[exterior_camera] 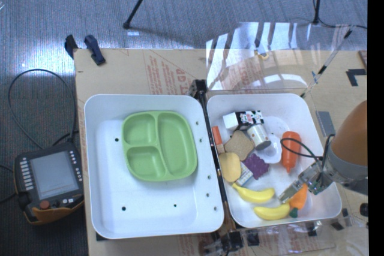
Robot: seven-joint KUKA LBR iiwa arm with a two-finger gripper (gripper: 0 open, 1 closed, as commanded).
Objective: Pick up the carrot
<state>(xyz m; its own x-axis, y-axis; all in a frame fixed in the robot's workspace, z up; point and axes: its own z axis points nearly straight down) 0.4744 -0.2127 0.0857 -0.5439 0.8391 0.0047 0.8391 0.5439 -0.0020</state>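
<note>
The two shallow white bins sit side by side, sharing a middle wall. The left white bin (108, 189) has much bare floor around a green three-compartment plastic plate (160, 145), which lies toward its upper right.

The right white bin (312, 117) is crowded. A tan slice of toy bread (238, 144), a silver can (259, 135), a purple toy piece (257, 165), a yellowish rounded toy (230, 166) and two yellow toy bananas (255, 193) fill its middle and lower part. An orange-red bottle-shaped toy (290, 150) stands near the right wall.

The small orange toy carrot (298, 198) lies near the lower right corner, just beside the lower banana's tip. The two-finger gripper (300, 187) is right over it; whether it grasps the carrot cannot be told.
</note>
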